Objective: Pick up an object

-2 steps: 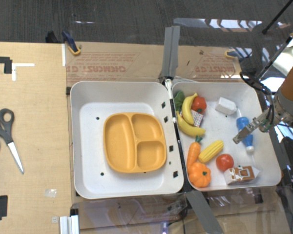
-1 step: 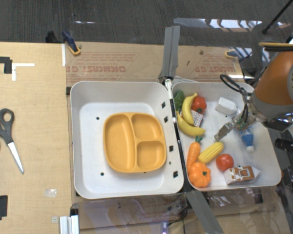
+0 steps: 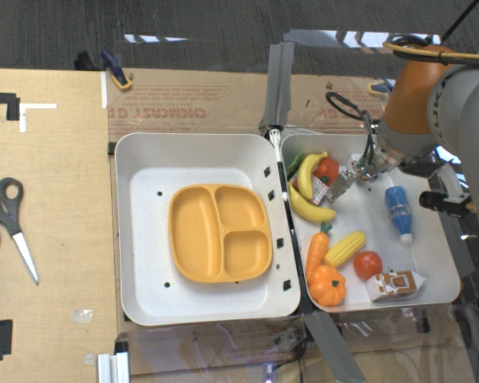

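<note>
My claw point(image 3: 335, 188) is lowered into the right bin point(image 3: 431, 294), at the upper-left area of its floor, just beside the bananas point(image 3: 306, 186) and a small red tomato point(image 3: 328, 167). I cannot tell how far the claw stands apart, nor whether anything sits in it: the parts there are small, dark and tangled with the wrist hardware. The tomato is half hidden behind the upper banana and my claw.

Objects available in the right bin: two yellow bananas along the left wall; a carrot point(image 3: 316, 250) below them, touching an orange pumpkin point(image 3: 327, 286) at the lower-left corner; a corn cob point(image 3: 345, 247) just beside the carrot; a second, larger tomato point(image 3: 367, 263) near the cob; a small brown-and-white carton point(image 3: 395, 284) at the lower right; a blue bottle point(image 3: 398, 211) lying flat towards the right wall, apart from the rest.

My arm point(image 3: 431, 102) enters from the right, with its far part cut off by the picture's edge.

The left bin point(image 3: 136, 214) holds a yellow divided plate point(image 3: 220, 232) with three compartments. On the bench to the left lie scissors point(image 3: 16, 222), partly cut off at the edge.
</note>
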You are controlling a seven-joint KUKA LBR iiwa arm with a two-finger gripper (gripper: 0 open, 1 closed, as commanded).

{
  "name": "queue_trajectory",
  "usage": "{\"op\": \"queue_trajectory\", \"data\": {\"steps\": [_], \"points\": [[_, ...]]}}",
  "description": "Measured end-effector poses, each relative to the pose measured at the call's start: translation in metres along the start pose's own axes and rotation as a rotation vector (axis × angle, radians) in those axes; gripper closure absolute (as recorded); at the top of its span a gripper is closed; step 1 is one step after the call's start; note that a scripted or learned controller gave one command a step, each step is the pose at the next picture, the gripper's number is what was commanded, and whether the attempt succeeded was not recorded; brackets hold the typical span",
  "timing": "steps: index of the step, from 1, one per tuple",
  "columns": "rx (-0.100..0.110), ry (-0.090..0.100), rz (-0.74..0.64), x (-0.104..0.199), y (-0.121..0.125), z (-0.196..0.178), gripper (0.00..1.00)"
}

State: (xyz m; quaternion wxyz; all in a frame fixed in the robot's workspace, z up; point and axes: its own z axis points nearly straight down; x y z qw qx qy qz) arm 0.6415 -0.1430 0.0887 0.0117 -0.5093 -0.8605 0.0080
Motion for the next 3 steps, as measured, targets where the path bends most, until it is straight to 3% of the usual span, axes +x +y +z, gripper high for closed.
{"op": "queue_trajectory", "data": {"steps": [1,2,3], "points": [[-0.026,-0.011,0.064,0.071,-0.053,-0.011,0.00],[-0.026,-0.008,0.222,0.114,-0.125,0.002,0.00],[-0.029,-0.008,0.224,0.114,-0.123,-0.007,1.00]]}}
